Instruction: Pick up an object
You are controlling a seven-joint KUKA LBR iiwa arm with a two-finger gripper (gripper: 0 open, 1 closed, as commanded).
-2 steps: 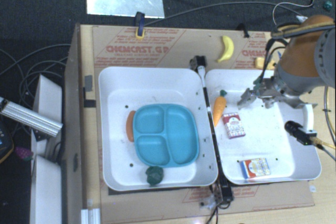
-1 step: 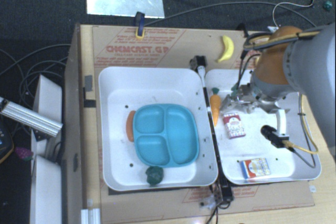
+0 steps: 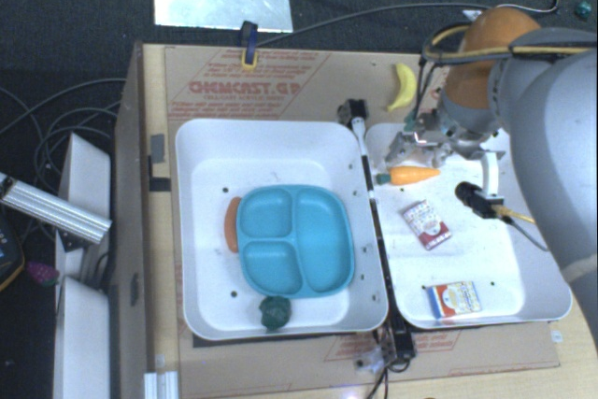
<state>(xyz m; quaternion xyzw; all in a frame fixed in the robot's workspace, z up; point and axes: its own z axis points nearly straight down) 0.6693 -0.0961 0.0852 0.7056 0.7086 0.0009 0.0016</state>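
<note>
In the R bin (image 3: pixel 523 285), nearest, a red-white-blue carton (image 3: pixel 454 298) was seen; in the L bin (image 3: pixel 201 201), a dark green lump (image 3: pixel 275 312) touching a blue divided plate (image 3: pixel 295 238); farther in the R bin, a small red pack (image 3: pixel 426 224), then a carrot (image 3: pixel 412 174); the gripper (image 3: pixel 418 145) was held just above the carrot, w/ its opening impossible to tell; a banana (image 3: pixel 404 86) lay beyond on the bench.

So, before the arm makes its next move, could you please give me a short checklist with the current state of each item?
1. Hand over the right bin: ok.
2. Carrot next to the hand, nothing lying on it: ok.
3. Carrot apart from the red packet: ok.
4. Carrot away from the bin's left wall: not ok, its leafy end lies close to it.
5. Hand's height above the carrot: cannot tell from this slanted view.
</note>
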